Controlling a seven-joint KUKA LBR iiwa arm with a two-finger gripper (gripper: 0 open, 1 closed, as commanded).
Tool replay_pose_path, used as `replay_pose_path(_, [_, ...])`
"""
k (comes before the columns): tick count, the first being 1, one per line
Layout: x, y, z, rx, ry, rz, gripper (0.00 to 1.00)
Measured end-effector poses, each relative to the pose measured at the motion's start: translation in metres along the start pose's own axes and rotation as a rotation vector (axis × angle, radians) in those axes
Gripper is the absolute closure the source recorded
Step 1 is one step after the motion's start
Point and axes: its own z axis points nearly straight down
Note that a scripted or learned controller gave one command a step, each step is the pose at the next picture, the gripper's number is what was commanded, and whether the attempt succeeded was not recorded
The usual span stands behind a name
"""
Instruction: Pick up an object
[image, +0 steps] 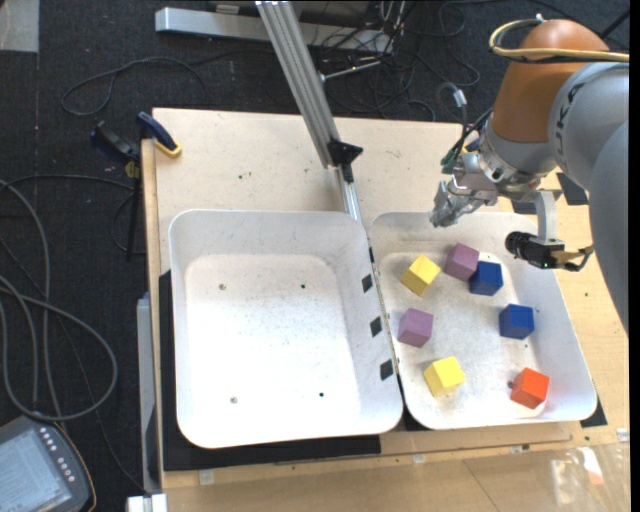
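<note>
No readable writing. Gripper (447, 213) hangs over right bin (572, 340) at its 11 o'clock edge; can't tell its opening, nothing seen held. Nearest: purple cube (461, 261) touching blue cube (486, 277); yellow cube (421, 273) at 9 o'clock of purple.

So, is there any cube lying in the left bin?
No, all seven cubes, such as the orange cube and the two yellow ones, lie in the right bin, while the left bin shows only bare white floor.

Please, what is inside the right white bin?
Inside the right bin lie seven cubes: two yellow, two purple, two blue, one orange. The gripper hangs over its far edge, covering a small part there.
</note>
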Motion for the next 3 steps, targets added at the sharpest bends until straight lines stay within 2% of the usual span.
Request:
replay_pose_path(1, [0.000,0.001,-0.023,0.003,0.001,0.000,1.00])
replay_pose_path(2, [0.049,-0.009,-0.017,0.010,0.003,-0.006,1.00])
replay_pose_path(3, [0.109,-0.009,-0.024,0.007,0.004,-0.007,1.00])
